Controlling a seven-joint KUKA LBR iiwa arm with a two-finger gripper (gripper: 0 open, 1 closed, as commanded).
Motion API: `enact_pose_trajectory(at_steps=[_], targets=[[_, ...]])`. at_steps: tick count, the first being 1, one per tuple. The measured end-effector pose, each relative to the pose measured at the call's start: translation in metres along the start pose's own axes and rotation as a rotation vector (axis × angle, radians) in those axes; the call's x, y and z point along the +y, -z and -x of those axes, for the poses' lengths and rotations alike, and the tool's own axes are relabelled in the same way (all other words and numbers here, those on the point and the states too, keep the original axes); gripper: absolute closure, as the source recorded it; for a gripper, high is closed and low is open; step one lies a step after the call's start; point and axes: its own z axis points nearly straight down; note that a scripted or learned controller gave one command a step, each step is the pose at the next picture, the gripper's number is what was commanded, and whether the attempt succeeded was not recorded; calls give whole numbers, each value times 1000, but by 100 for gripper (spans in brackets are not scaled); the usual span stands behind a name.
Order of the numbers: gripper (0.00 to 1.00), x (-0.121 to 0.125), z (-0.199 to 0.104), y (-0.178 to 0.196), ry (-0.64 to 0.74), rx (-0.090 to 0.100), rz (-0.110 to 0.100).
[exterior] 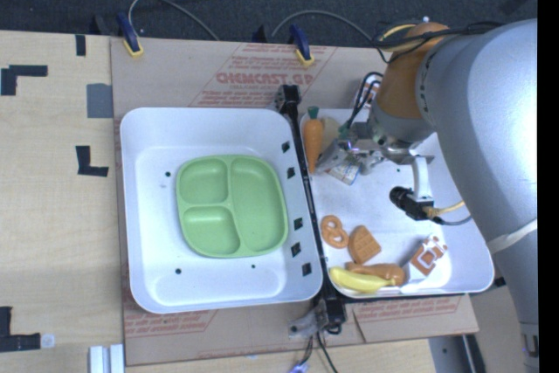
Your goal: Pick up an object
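My gripper (342,163) is low in the right bin (463,275), near its back left corner, with the grey arm (476,100) reaching in from the right. An orange carrot (313,135) lies just left of the gripper, close to it; whether they touch is unclear. Toward the front of the bin lie a pretzel (333,231), a brown cracker-like piece (364,244), a yellow banana (358,279) and a red and white item (427,255).
The left bin (140,135) holds a green divided plate (232,205). A black divider (302,188) runs between the bins. Cables hang from the wrist (419,201) over the right bin's middle.
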Motion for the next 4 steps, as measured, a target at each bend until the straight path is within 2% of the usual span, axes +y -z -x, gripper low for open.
enact_pose_trajectory(at_steps=[1,4], targets=[[0,36,5,-2,1,0,-16],[0,35,3,-1,-1,-4,-15]])
